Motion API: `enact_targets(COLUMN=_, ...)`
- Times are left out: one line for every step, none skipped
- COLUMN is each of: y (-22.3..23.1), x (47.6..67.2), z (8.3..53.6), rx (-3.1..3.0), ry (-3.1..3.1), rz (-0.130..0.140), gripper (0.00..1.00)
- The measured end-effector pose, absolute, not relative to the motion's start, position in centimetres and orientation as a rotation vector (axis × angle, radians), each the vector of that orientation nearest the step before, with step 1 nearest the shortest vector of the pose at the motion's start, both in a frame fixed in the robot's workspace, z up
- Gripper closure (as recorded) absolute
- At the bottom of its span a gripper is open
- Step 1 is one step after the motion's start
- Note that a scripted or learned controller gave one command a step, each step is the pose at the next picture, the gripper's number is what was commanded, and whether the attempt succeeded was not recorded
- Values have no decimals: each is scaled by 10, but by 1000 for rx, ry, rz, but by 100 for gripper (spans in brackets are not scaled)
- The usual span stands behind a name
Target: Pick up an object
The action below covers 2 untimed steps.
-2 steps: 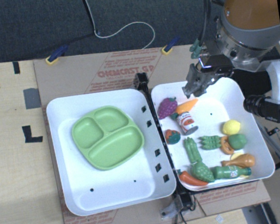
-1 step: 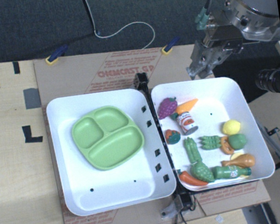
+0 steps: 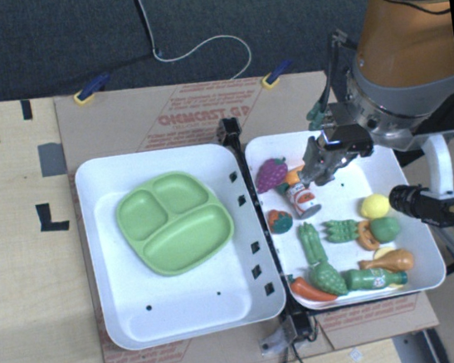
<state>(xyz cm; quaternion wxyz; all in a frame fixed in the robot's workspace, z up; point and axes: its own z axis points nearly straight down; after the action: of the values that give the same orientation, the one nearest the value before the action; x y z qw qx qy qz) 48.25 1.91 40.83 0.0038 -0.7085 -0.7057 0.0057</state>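
My gripper hangs low over the upper middle of the right bin. It sits just above and right of a small red and white can and an orange piece. A purple bunch of grapes lies left of it, near the bin's left wall. The gripper's dark body hides what is directly beneath it, and nothing visibly hangs from it.
The right bin also holds a yellow lemon, a green cucumber, a leafy green toy, a carrot, a green bottle and a brown drumstick. A green divided plate lies in the left bin.
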Motion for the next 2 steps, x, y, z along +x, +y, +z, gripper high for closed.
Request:
enact_targets(y=18, x=484, z=471, rx=-2221, ry=-2226, rz=-4, gripper=100)
enact_targets(y=89, x=491, z=539, rx=-2214, ry=-2234, rz=-9, gripper=100)
